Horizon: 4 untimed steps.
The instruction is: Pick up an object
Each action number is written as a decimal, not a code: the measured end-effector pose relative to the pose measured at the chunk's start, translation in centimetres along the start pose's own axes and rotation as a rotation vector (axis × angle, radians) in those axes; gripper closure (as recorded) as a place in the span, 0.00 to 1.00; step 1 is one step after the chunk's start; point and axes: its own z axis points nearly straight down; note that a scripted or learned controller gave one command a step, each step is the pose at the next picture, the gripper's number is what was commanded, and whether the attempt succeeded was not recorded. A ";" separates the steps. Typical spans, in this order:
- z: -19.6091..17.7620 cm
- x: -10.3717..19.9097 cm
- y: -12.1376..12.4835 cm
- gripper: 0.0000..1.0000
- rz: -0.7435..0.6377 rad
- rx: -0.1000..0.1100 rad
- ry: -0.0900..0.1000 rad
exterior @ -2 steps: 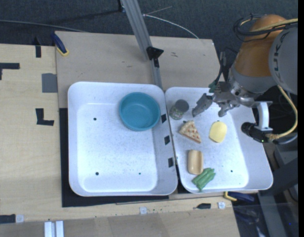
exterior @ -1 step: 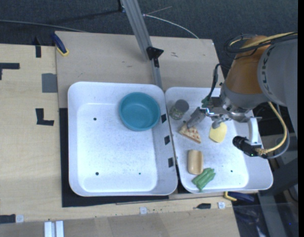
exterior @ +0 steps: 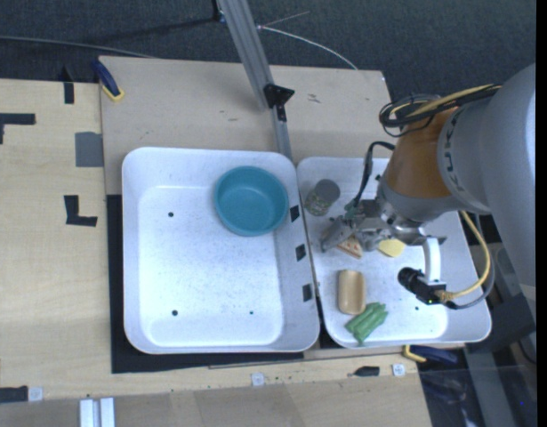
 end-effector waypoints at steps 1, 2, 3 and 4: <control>-1.3 0.1 0.1 1.00 -0.002 -0.004 0.000; -5.9 0.0 -0.7 1.00 0.001 -0.008 0.000; -10.2 0.6 -0.7 1.00 -0.001 -0.011 -0.001; -12.6 0.6 -0.6 1.00 0.000 -0.010 0.000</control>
